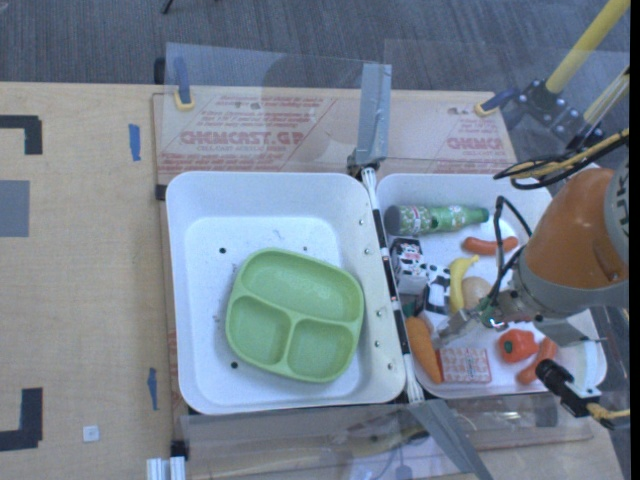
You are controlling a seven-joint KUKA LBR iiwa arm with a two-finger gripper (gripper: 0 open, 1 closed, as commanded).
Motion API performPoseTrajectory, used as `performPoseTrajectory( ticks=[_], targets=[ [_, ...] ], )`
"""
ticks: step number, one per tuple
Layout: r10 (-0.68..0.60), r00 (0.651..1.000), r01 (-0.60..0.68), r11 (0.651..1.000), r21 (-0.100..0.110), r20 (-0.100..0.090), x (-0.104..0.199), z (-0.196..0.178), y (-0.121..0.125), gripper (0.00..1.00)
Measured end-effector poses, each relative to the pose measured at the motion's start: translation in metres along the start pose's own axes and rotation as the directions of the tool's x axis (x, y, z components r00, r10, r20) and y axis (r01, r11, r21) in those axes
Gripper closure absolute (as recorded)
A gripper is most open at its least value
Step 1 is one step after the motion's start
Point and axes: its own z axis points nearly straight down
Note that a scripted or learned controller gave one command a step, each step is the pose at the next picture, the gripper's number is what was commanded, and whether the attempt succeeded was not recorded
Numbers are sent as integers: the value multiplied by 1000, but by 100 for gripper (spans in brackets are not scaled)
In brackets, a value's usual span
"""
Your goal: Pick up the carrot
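Note:
The orange carrot (423,349) lies along the left wall of the right bin (452,187), near its front corner, pointing toward the bench's front. My gripper (462,323) hangs over the middle of that bin, just right of the carrot's upper end and above a pink patterned packet (465,364). Nothing is visibly held between its fingers. The arm's orange band and grey wrist cover the bin's right part.
The right bin also holds a green bottle (437,217), a yellow banana (458,280), a black-and-white toy (412,263), a red sausage-like piece (489,244), and a red tomato-like piece (517,345). A green divided plate (294,314) sits in the left bin (200,208).

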Motion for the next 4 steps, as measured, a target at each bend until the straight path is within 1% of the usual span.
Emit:
performPoseTrajectory(
  ticks=[1,2,3,4],
  targets=[
    [4,1000,-4,1000,2,0,-1,-6,0,100],
    [68,998,-68,998,-2,2,88,-89,17,100],
    [184,983,-184,983,-3,4,72,-116,47,100],
    [248,969,-248,969,0,3,55,-89,54,100]
  ],
)
